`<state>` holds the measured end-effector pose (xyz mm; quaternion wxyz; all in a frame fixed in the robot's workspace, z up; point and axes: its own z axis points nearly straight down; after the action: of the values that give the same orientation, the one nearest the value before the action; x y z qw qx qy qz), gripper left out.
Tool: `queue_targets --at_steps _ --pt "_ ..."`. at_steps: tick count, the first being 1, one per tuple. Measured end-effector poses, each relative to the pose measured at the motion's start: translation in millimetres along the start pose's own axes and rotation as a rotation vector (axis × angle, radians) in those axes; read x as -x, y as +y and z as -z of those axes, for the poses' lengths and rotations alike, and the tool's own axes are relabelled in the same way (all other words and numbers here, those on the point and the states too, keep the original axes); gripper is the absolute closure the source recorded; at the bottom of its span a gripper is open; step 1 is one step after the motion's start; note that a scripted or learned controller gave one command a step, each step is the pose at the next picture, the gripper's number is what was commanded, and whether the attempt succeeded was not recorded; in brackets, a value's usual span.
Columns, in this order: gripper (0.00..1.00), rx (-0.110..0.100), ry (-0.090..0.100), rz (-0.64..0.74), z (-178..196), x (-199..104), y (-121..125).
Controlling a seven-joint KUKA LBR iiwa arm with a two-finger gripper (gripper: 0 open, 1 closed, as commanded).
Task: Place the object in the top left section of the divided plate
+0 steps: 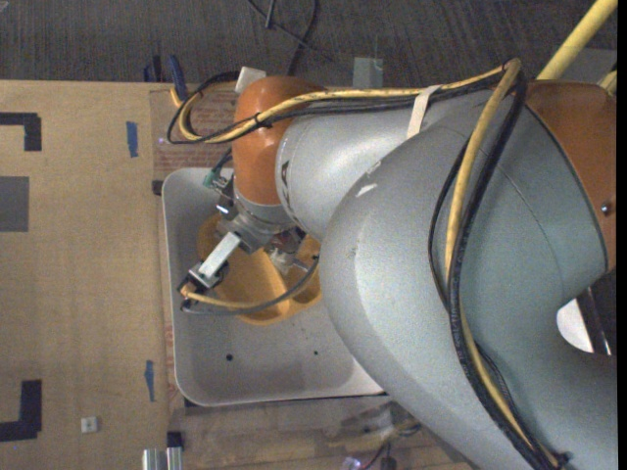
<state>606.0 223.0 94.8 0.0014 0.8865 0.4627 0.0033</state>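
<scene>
From my feed the arm takes up most of the right side, a broad grey body reaching in and leftward, with its orange band sitting above the wrist near the upper middle. A yellow cable runs along the grey casing and over the band. The wrist points down into a shallow white bin, which sits on the tan bench just left of centre. In that bin lies the divided plate, yellow-orange, in the upper half of the bin floor. The wrist covers the middle of the plate, so I see only its left, lower and right edges, and I cannot tell its sections apart. The gripper is low over the plate, tucked in shadow beneath the wrist. Whether it is spread or closed I cannot make out from this angle, nor whether it carries anything. The object to be placed I cannot pick out; anything under the wrist is hidden from me. The lower part of the bin floor shows bare white with two small dark specks well apart from each other. On the bench to the left I see black corner marks near the top and bottom, and a strip of blue tape close to the bin's upper left corner. Dark carpet lies beyond the bench along the top.
</scene>
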Motion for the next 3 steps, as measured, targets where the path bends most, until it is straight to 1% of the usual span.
queue_targets --at_steps 1,2,3 --pt "0.0 -0.005 -0.004 0.151 56 21 49" --pt "1.0 -0.006 -0.002 0.149 66 21 49" --pt "1.0 -0.005 -0.003 0.198 130 41 101"
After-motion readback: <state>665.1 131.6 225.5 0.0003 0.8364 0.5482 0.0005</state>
